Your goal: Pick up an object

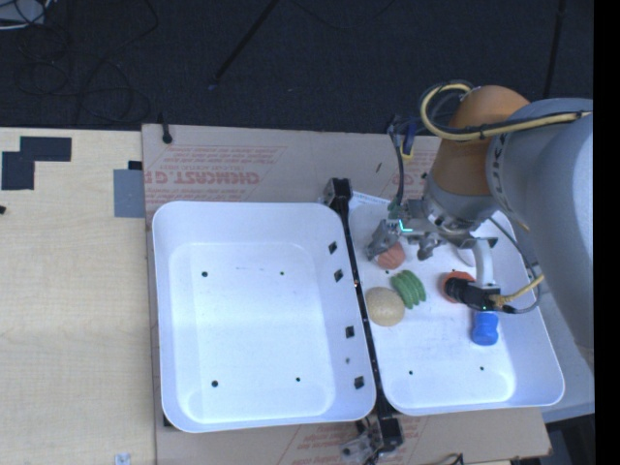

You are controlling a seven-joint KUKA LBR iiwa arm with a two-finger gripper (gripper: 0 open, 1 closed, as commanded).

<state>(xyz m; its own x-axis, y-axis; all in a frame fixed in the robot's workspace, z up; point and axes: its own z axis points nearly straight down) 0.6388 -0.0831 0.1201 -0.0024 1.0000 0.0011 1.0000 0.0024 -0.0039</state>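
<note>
1. Reaching down into the right bin (542, 376), I hang my claw (403, 243) over an orange-red piece (390, 257) near the bin's upper left part.
2. That piece is my target as I judge it; it lies on the bin floor, partly under my fingers (378, 247), close to the divider (353, 289) between the two bins.
3. My claw looks spread, one finger to the left of the piece and one to its right; nothing is lifted, so I hold nothing yet.
4. To do this well, I should centre the piece between the fingers, go down until they straddle it, then close and lift straight up.
5. The divider and bin wall are close on the left, so I must keep that finger off them.
6. Just below lie a green piece (410, 288) and a tan ball (385, 307), touching or nearly so; I should not drag them along.
7. Further right sit a red piece (453, 285) and a blue piece (484, 330), well apart from my target.
8. The left bin (174, 260) lies beyond the divider.
</note>
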